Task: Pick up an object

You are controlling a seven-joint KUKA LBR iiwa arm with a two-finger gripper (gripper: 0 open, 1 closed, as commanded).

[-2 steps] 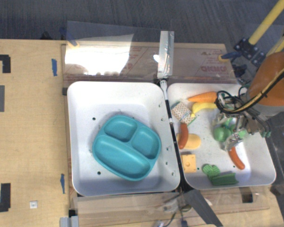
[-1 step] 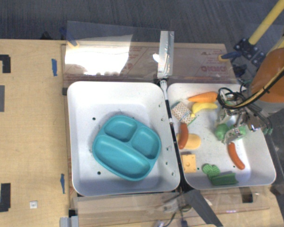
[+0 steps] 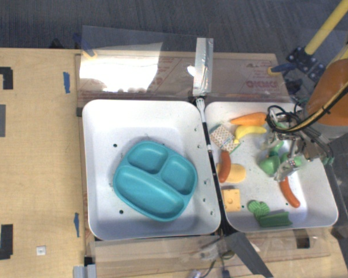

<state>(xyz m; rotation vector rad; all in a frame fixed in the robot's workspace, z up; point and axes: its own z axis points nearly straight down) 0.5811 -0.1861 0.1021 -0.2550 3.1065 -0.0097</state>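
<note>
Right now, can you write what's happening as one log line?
arm: in right bin | gripper: over green toy | teal tray: left bin | pick: not confirmed

Two bins sit side by side on the desk (image 3: 35,155). The left bin (image 3: 98,126) holds a divided tray (image 3: 155,179) near its middle. The right bin (image 3: 322,204) holds scattered play food: a carrot (image 3: 249,119) at the rear with a banana (image 3: 249,131) just before it, a sausage (image 3: 224,165) by the left wall, a cheese block (image 3: 231,200) nearer the front, a second sausage (image 3: 290,193) toward the right. The claw (image 3: 284,155) hangs over the right bin's middle.
</note>
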